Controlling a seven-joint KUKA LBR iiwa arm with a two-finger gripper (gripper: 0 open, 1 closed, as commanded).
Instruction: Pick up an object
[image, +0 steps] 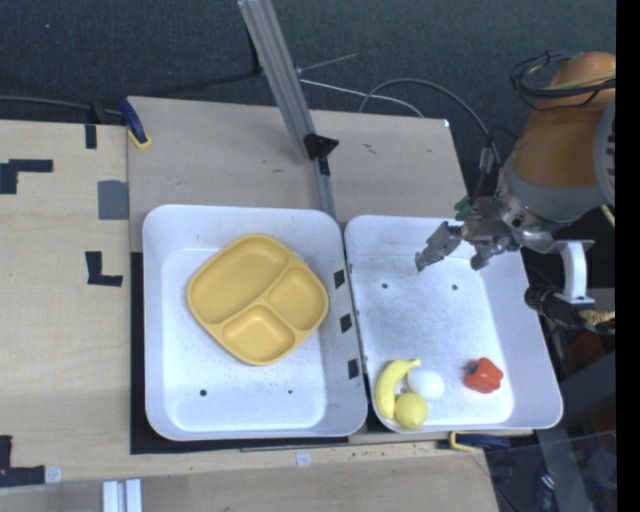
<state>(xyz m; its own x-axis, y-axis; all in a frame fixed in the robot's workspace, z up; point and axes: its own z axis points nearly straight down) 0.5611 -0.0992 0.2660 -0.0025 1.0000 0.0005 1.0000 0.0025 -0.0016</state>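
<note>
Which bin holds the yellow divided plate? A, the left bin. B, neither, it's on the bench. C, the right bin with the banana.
A: the yellow divided plate lies inside the left bin, while the banana is in the right bin.

Single fixed camera, mounted above the surface (250, 140), looking down at a slant. Near edge of the surface sits at frame bottom, far edge toward the top, with dark floor beyond it. Both white bins fall fully inside the frame: left bin (160, 300) centre-left, right bin (440, 320) centre-right, their adjoining walls near frame centre. Distance is moderate: the bins together span roughly two thirds of the frame width. The arm (560, 140) enters from the right edge, upper half, partly cropped. A slanted metal post (285, 80) rises from the far side toward the lens, cut off at the top edge.
</note>
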